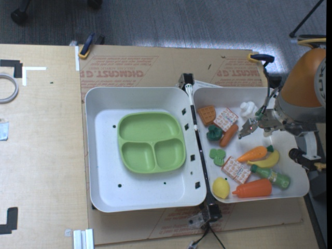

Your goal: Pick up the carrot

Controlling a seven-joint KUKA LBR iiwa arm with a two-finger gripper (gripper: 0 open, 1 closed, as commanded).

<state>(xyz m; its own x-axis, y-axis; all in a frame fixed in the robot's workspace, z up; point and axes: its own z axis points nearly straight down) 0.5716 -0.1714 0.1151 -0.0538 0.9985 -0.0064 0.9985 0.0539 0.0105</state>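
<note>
We see the carrot (253, 153) lying in the right bin (298, 188), touching a banana (265, 161). Our gripper (249, 127) hovers above, near it, fingers spread and holding nothing.

Grey carpet up top, pale wooden desk below, cardboard sheet spread across it.

Looking down, the floor (171, 12) is grey carpet with a bright patch of light falling along its lower edge, and at the top left the dark wheeled base of an office chair (54, 1) pokes in. The desk (39, 154) is light wood, marked with black tape corners (11, 66) and a strip of white tape (33, 69). A brown cardboard sheet (132, 66) with red printed lettering covers its right part, pinned at the far edge by a blue-and-yellow clamp (87, 44) and another clamp (261, 58) further right.
</note>
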